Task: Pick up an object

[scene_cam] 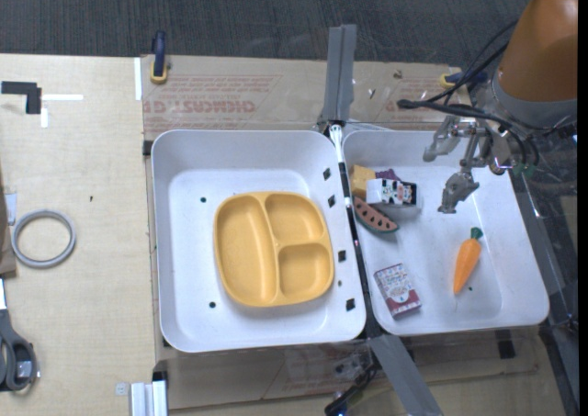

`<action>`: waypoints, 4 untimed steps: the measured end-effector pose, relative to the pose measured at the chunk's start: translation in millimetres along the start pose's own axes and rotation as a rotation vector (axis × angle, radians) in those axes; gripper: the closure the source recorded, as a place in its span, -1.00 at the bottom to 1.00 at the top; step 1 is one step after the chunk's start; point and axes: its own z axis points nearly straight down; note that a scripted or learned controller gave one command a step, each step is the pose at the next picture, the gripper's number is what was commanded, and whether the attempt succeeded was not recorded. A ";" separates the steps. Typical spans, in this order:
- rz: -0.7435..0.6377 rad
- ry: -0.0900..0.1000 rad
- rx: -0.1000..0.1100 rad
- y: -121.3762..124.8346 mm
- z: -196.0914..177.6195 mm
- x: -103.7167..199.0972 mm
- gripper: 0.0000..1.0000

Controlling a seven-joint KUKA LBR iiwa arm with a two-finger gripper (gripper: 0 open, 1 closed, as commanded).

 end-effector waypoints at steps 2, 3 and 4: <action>0.413 -0.003 0.000 20.1 133.6 -53.7 -1.00; 0.409 -0.007 0.001 20.9 123.0 -55.0 1.00; 0.319 -0.002 0.000 95.2 -64.5 -35.1 1.00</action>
